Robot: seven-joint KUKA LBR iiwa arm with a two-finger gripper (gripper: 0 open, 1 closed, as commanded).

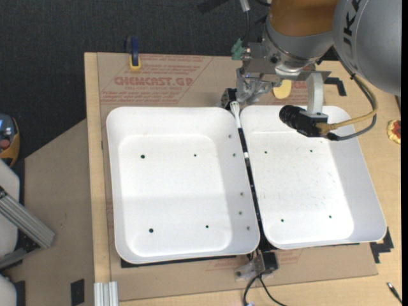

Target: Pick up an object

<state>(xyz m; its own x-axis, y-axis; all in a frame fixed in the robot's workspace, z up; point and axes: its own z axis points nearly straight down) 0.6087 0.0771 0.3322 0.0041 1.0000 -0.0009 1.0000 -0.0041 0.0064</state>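
two white bins (172, 116); gripper (250, 93) hangs at their far edge.

Two white bins (172, 183), black dots speckling them; beneath them my tan surface (95, 107) with red lettering; behind the bins, a blue-and-yellow clamp (134, 51); my orange band (303, 8) gleaming.

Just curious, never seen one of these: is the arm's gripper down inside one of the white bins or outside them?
Outside, as far as the view shows. The gripper sits over the bench, just beyond the far rims where the left bin and right bin meet.
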